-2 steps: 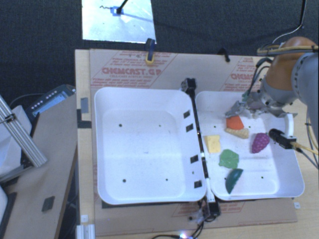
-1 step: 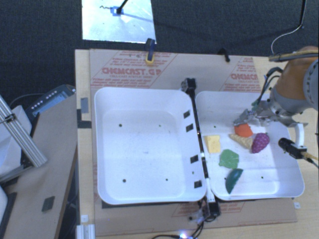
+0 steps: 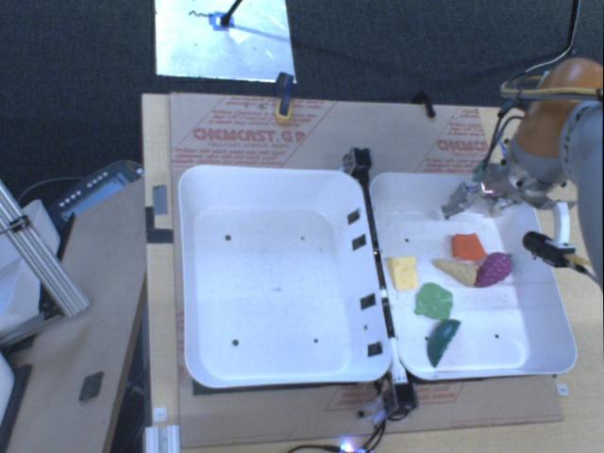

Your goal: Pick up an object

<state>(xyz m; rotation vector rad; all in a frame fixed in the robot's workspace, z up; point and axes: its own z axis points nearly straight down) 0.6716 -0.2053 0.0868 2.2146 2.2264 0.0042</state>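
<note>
Orange and blocky, a small plastic piece lies in the right-hand shallow white bin, nearest to the gripper, which hangs above the bin's far part, apart from it. The piece's shape is too small to read, and no long axis can be made out. Just below it a tan wedge-shaped piece stretches left to right, its narrow end toward the left, touching a purple lumpy piece on its right. A pale yellow square block sits near the bin's left wall. A light green flat piece lies nearer the camera, and a dark green leaf-shaped piece below it runs on a slant, its tip toward the lower left.

Whether the metal tips stand apart or together cannot be told at this size. The grey arm with its orange band is cut off at the right edge.

The left-hand white bin adjoins the right one. Under both lies a cardboard sheet printed in red; "CHEMCAST GP" can be read, partly blurred.
</note>
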